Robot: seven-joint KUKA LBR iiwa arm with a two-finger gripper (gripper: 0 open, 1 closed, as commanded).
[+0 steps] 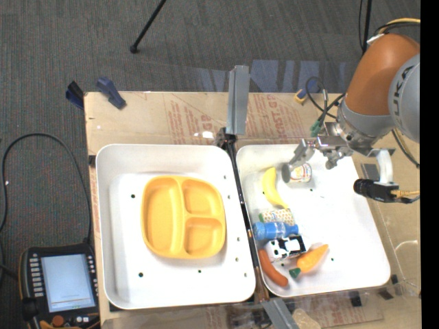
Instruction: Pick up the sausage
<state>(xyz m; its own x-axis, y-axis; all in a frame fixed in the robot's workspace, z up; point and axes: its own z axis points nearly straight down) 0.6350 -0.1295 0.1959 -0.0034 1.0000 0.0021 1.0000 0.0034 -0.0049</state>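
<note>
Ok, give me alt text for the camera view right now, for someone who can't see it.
The gripper hovers over the back of the right bin, well away from the sausage lying at the bin's front-left corner beside a carrot. A banana lies mid-bin; the left bin holds a yellow divided plate.

Bench: flat board top, pale brown with faint red printing, seen at a slant from above.

Directly on it:
- 2 shallow white bins, side by side, their inner rims touching or nearly so along the middle. The left bin sits toward the near-left part of the board; the right bin toward the near-right.
- 1 upright grey post, at the far end of the seam between the bins.
- 1 small blue scrap, at the far-left corner of the board, well apart from both bins.
- 1 small yellow piece with cables beside it, at the far-right edge.
</note>
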